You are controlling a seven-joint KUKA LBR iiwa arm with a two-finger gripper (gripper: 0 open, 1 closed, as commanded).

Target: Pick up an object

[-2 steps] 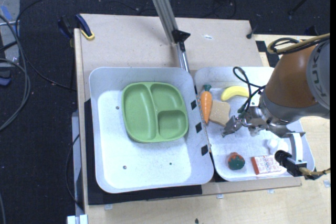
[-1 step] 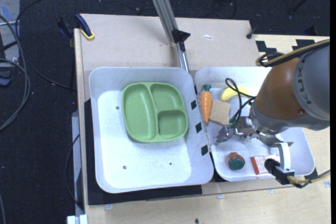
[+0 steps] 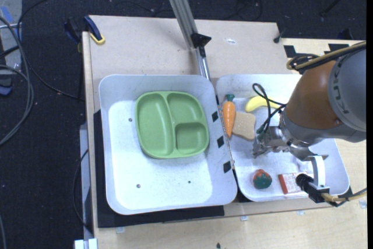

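In right bin, upright carrot (image 3: 229,116)

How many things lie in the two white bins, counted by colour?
Green: 1, the divided plate
Orange: 1, the toy carrot
Yellow: 1, the toy banana
Tan: 1, the bread slice
Red and green: 1, the round toy
Red: 1, the small box
Total: 6
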